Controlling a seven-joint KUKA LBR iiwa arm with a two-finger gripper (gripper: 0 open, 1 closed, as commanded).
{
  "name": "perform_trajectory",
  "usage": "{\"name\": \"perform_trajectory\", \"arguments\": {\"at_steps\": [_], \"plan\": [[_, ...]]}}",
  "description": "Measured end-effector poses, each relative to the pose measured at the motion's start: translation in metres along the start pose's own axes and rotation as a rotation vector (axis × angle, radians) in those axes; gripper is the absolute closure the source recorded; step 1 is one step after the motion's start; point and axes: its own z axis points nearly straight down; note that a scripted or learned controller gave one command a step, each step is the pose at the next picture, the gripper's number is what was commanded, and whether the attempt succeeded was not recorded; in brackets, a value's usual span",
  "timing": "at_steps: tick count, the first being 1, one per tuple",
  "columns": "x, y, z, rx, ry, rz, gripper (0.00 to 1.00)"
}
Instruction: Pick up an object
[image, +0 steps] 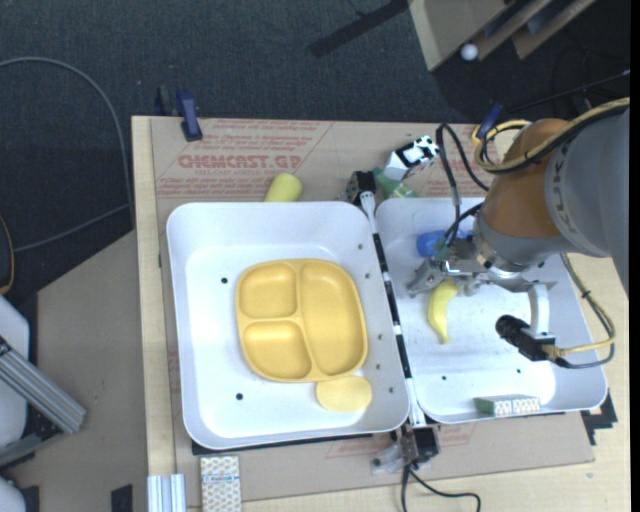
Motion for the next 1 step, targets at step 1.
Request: {"name": "perform_trajectory", "arguments": {"at_steps": [1], "plan": [[-0.0002, 0.0008, -0.0106, -0.003, -0.001, 0.001, 1.00]]}}
